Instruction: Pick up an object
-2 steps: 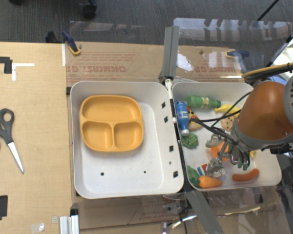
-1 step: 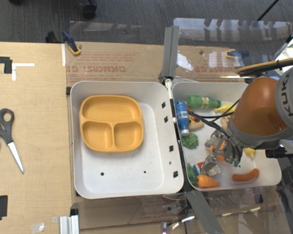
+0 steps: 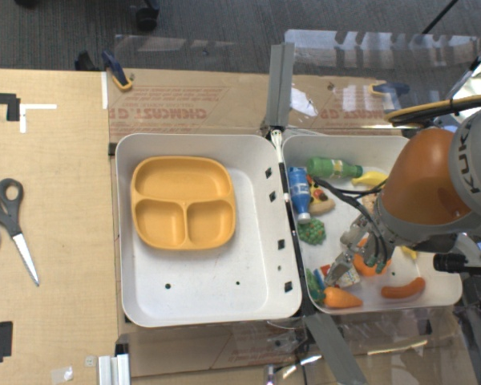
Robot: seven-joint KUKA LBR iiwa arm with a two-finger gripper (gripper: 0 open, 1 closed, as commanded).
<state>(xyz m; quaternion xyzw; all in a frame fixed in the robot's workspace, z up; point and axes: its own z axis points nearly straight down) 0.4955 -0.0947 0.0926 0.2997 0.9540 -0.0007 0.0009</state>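
Camera view: gripper hangs among crowded toys, carrot just beside.

My tool is down in the right bin, among the toy food near its front edge, with my orange band above it. An orange carrot-like piece lies just beside the tool, and a red sausage sits near the front wall. A blue bottle, a green bottle and a green leafy piece lie further back. The left bin holds a yellow divided plate. Scissors rest on the surface well to the left.
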